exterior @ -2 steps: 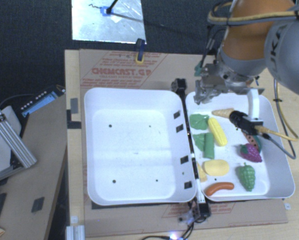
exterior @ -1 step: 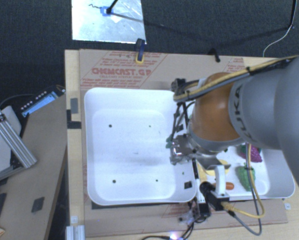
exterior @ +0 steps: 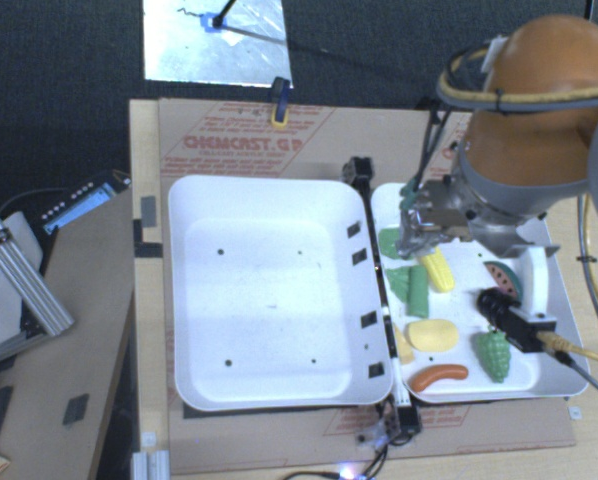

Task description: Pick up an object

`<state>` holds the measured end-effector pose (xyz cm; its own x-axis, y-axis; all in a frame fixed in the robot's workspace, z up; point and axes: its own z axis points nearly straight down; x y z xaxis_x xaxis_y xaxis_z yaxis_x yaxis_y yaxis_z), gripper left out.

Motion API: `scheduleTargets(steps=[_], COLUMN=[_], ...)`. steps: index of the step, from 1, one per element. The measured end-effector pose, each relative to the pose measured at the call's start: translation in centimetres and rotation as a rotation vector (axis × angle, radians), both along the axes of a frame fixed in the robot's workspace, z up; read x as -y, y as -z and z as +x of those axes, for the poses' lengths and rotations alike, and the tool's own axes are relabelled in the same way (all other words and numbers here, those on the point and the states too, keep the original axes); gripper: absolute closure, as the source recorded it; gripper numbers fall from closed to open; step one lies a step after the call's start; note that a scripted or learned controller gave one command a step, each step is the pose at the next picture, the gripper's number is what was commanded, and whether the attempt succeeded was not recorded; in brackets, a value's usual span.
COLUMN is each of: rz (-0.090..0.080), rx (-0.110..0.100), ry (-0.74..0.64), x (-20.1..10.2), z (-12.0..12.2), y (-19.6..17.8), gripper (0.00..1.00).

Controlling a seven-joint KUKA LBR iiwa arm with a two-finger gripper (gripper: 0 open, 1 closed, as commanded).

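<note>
Toy foods lay crowded in the right bin (exterior: 557, 383), and the claw (exterior: 415, 240) hung low over that bin's upper left corner. Whether it was open or closed could not be told, since the grey wrist and orange band covered most of it. A light green piece (exterior: 390, 241) sat just beside the claw on its left, seemingly touching it. Just below the claw lay a corn cob (exterior: 438, 270) and a darker green vegetable (exterior: 410, 287). Farther down were a yellow lemon-like piece (exterior: 433, 335), an orange-red sausage (exterior: 438, 375) and a bumpy green bunch (exterior: 494, 354), all well apart from the claw. A watermelon slice (exterior: 501, 279) rested toward the right wall. The left bin (exterior: 194, 208) sat alongside on the bench (exterior: 239, 133).
</note>
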<state>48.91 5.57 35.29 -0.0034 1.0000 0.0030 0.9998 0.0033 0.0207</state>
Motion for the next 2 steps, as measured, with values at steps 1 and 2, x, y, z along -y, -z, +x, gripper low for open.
scheduleTargets(steps=[1, 2], rz=[0.001, -0.004], rx=[0.001, -0.014], ry=[-0.001, 0.003], x=[0.4, 1.3], z=[-0.2, 6.0], y=[-15.8, -18.3], gripper=[1.0, 1.0])
